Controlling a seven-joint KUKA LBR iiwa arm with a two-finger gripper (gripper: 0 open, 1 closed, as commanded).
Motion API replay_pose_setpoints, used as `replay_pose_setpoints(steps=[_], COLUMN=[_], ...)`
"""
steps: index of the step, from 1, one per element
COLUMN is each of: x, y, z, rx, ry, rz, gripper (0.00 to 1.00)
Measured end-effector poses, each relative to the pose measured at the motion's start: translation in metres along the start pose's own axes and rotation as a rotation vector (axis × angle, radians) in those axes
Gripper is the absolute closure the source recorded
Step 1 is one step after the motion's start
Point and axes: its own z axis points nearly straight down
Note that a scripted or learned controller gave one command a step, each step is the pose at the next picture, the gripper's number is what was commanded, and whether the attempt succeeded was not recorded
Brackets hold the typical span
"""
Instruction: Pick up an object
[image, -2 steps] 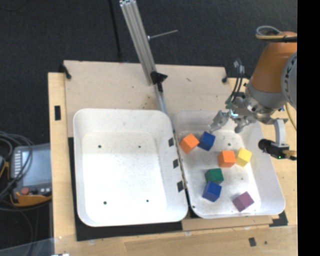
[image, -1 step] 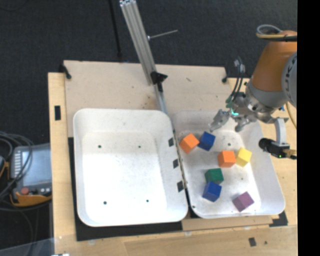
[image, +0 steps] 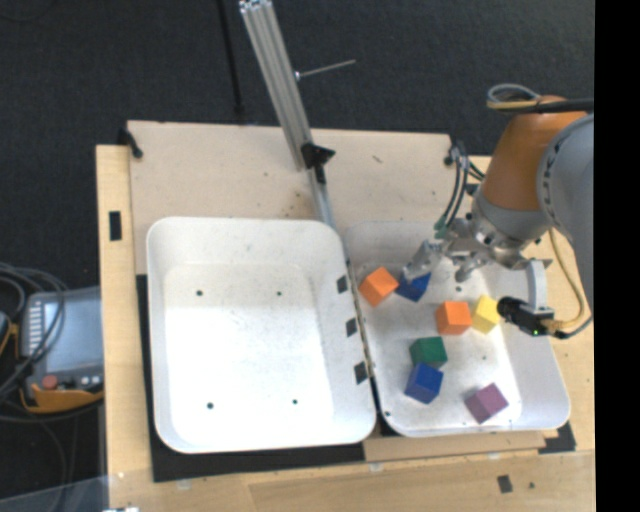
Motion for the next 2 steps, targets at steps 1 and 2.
replay_pose_setpoints(steps=[1, 2], x=[-0.0017, -0.0026], y=[0.0015, 0.0011], z=[0.0324, 0.0239], rx=[-0.008, -0.007], ry=[0.000, 0.001], rz=[0.003, 0.006], gripper=[0.00, 1.00])
